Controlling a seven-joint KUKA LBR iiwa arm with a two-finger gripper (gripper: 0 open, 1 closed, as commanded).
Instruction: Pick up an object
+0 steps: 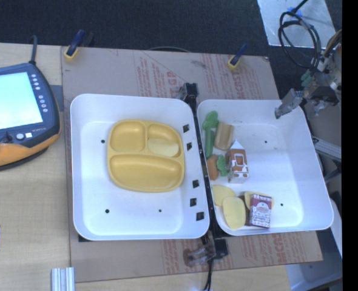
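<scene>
The gripper hangs over the right bin's far right corner; whether it is open, I cannot tell. The objects crowd that bin's left wall, the red carton nearest, so a reach leftward seems needed.

- Both white bins look like smooth moulded plastic with a slight sheen.
- The yellow divided tray is smooth plastic, softly glossy.
- The worktop shows pale wood grain, matt.
- A brown cardboard sheet under the bins is matt, with faded red print.
- The small red carton and the little milk carton look like printed paperboard.
- The pendant's screen is glossy in an orange and grey plastic case.
- The floor beyond is dark and rough like carpet.
</scene>
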